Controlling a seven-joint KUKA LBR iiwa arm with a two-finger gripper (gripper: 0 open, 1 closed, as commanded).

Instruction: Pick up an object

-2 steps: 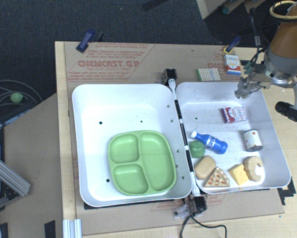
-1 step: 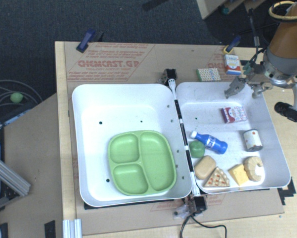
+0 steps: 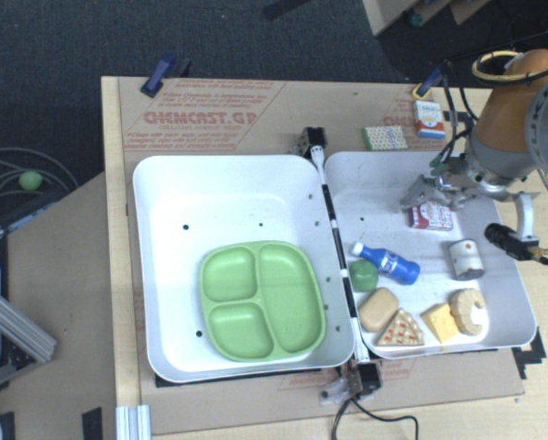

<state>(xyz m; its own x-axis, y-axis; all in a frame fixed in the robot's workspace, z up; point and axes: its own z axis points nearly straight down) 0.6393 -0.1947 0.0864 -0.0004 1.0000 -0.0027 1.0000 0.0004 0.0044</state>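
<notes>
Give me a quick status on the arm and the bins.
Gripper low in right bin, over red-and-white packet. Fingers unclear. Blue bottle nearby, apart.

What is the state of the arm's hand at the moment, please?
Hand: cannot be told; it sits low over the right bin, just above the small red and white packet.

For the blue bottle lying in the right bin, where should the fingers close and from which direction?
Grip the blue bottle across the middle of its body, coming straight down from above. It lies flat on its side, white cap towards the divider, so the round body probably offers two opposed sides. Close across the short axis; the green piece and bread roll crowd its lower side, so stay towards the cap-free end.
</notes>
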